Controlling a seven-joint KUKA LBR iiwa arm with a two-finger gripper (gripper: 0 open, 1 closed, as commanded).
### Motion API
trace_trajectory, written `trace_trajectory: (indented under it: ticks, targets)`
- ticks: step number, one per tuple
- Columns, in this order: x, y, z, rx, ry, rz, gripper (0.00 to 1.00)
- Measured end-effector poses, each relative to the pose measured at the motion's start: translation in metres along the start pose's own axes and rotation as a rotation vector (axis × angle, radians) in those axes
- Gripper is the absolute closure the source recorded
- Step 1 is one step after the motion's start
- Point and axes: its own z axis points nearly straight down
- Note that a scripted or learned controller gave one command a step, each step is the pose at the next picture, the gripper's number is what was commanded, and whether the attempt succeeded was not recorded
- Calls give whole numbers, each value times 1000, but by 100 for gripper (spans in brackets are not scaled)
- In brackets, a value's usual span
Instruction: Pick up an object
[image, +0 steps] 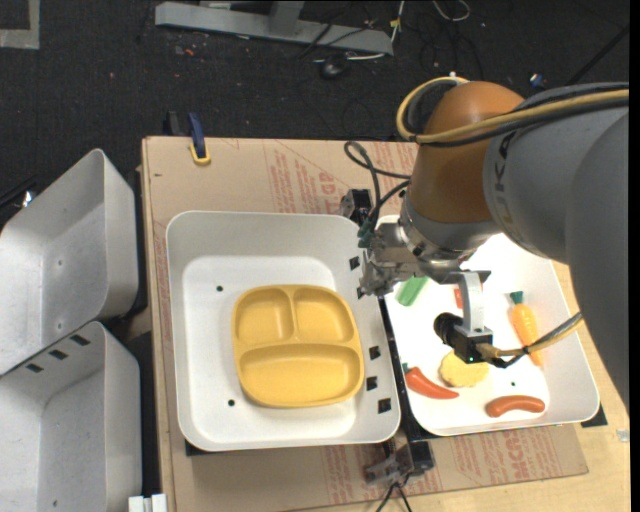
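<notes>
Camera view, claw (400, 272) over right bin (570, 385) beside green toy (411, 292), its grip unclear, yellow tray (297, 345) in left bin (200, 300)

robotics lab, kuka arm (560, 160), 2 white bins (200, 330) on cardboard-topped bench (270, 170), dark carpet floor (90, 70)

A yellow three-compartment plate (297, 345) lies flat in the middle of the left white bin (190, 330), its two small wells toward the far side and the large one nearer the camera. The right white bin (572, 402) sits just beside it, both resting on a brown cardboard sheet (270, 175) printed with red lettering. A blue-and-yellow clamp (198, 140) grips the sheet's far left corner. Two pale plastic tubs (70, 250) stand left of the bench, over dark carpet (80, 90).
</notes>
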Motion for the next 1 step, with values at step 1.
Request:
trace_trajectory:
  ticks: [1]
  targets:
    - [49,9,1,0,0,0,100]
